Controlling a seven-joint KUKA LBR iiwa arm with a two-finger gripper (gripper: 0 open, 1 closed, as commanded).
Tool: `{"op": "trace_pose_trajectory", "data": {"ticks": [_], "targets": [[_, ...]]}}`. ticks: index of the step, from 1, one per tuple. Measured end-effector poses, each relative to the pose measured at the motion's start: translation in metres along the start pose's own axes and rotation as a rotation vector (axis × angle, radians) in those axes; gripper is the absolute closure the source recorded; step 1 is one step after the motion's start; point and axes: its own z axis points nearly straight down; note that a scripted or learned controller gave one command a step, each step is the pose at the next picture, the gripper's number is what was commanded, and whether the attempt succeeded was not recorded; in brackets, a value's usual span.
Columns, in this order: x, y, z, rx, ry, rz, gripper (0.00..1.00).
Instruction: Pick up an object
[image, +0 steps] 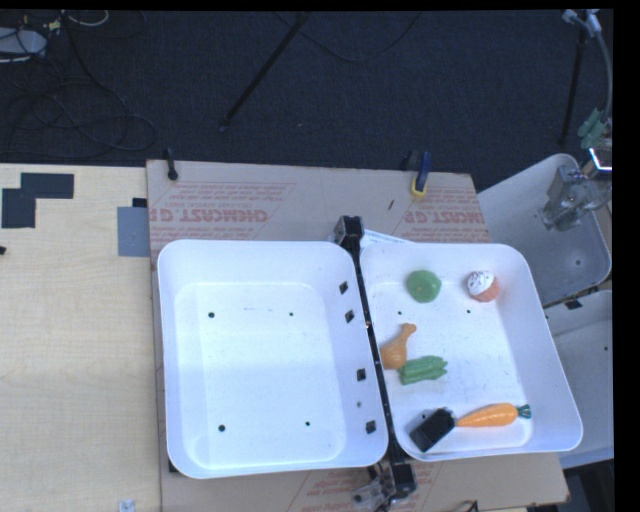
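Note:
Several small objects lie in the right white bin (548, 340). A round green object (424, 286) and a white-and-orange ball-like object (482, 285) sit near the far side. At the middle, close to the divider, an orange drumstick-shaped toy (397, 346) lies just above a green pepper-like toy (423, 369). At the near side an orange carrot with a green tip (490, 416) lies beside a black block (432, 430).
The left white bin (250, 370) adjoins the right one along a black clipped seam (365, 340). Both rest on a cardboard sheet (230, 205) on the wooden bench. A grey metal plate with a fitting (570, 205) stands at the far right.

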Motion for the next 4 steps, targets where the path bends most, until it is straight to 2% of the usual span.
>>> {"op": "trace_pose_trajectory", "data": {"ticks": [1, 2, 4], "targets": [[0.029, 0.057, -0.03, 0.002, -0.001, 0.003, 1.0], [0.049, 0.119, -0.027, 0.007, 0.0, 0.002, 1.0], [0.155, 0.122, -0.028, 0.006, 0.001, 0.001, 1.0]]}}
